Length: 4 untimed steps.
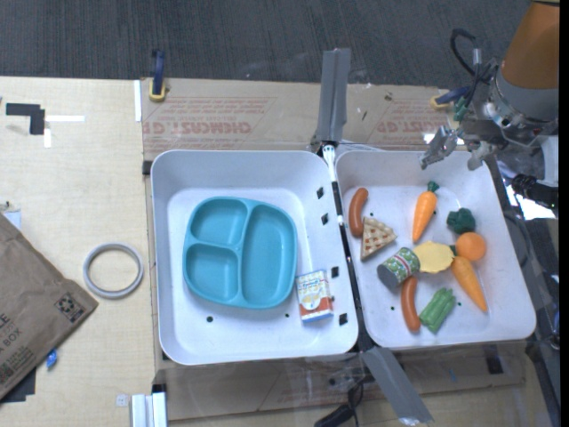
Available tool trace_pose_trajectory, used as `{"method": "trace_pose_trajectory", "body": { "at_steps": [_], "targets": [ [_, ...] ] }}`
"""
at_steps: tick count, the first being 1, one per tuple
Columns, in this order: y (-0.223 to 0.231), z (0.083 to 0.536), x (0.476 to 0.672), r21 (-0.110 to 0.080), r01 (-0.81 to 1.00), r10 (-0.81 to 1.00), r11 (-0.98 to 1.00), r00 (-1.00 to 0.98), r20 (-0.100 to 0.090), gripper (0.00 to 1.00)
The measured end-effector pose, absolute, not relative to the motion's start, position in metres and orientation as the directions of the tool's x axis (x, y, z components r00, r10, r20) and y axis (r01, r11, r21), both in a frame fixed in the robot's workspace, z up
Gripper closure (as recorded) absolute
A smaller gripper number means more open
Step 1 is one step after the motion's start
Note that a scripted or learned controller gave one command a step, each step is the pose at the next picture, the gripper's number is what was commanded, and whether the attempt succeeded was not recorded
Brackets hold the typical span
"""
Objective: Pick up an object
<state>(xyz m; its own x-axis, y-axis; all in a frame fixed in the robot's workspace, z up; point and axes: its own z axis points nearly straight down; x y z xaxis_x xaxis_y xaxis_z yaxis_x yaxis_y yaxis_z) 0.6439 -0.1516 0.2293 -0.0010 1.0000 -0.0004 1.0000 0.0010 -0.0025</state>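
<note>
The right bin [516, 323] holds several toy foods: a red sausage [357, 212], a toast wedge [376, 237], an upright carrot [424, 213], a broccoli [460, 221], an orange [470, 246], a second carrot [468, 281], a small can [399, 266], a yellow piece [433, 257], another sausage [409, 303] and a green vegetable [436, 310]. My gripper [455, 154] hangs above the bin's far edge, up and right of the upright carrot. It is open with nothing between its fingers.
The left bin [169, 238] holds a blue divided plate [240, 252] and a small carton [314, 294]. On the bench to the left lie a tape ring [113, 269] and a brown cardboard box [31, 310]. A grey divider post [334, 96] stands between the bins at the back.
</note>
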Motion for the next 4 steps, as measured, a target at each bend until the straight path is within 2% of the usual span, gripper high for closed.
{"method": "trace_pose_trajectory", "body": {
  "at_steps": [1,2,3,4],
  "targets": [
    [-0.148,0.104,0.654,0.003,0.981,0.981,0.194,-0.194,-0.003,0.0],
    [-0.144,0.115,0.66,0.003,0.905,0.905,0.425,-0.425,-0.003,0.0],
    [-0.153,0.177,0.586,0.0,0.902,0.902,0.433,-0.433,-0.001,0.0],
    [-0.162,0.092,0.597,0.001,0.877,0.877,0.48,-0.48,-0.002,0.0]
  ]
}}
